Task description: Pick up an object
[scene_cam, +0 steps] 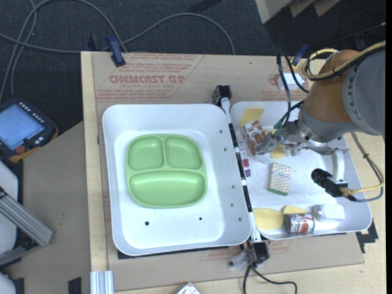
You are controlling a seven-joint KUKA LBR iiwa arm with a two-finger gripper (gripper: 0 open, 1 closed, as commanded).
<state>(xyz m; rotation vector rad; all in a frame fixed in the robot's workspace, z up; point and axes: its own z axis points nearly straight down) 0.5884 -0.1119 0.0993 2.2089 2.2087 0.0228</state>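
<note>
snack packet [253,131], just left of the gripper [274,141]: you can't tell whether it's gripped or released, so centre over the packet before lifting from the right bin [361,216].

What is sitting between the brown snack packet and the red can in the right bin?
In the camera view, a small patterned box lies between the snack packet and the red can, with bare white bin floor around it.

Grey arm [367,94]; orange band [327,94] above wrist; black cables.
</note>
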